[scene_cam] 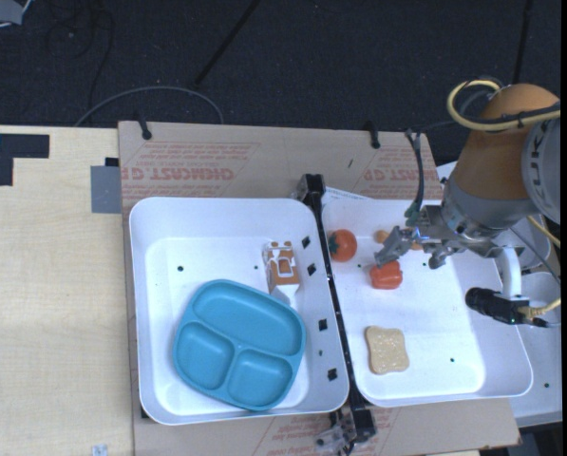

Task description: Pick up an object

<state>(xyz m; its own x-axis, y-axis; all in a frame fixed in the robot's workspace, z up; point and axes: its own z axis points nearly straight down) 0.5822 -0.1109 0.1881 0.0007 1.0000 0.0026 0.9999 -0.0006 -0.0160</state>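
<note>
The white bins (150,255) look like smooth plastic. The blue divided tray (237,342) is matt plastic. Printed brown cardboard (217,164) lies beneath them.

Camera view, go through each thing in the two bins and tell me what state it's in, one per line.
Blue plate: lying flat in the left bin, tilted against the bin's slope, nothing on it.
Orange toy: in the left bin, by the divider.
Tomato: loose in the right bin, near the divider.
Red pepper: on the right bin's floor.
Bread slice: lying flat, right bin.
Gripper: low over the right bin, beside the pepper.
</note>
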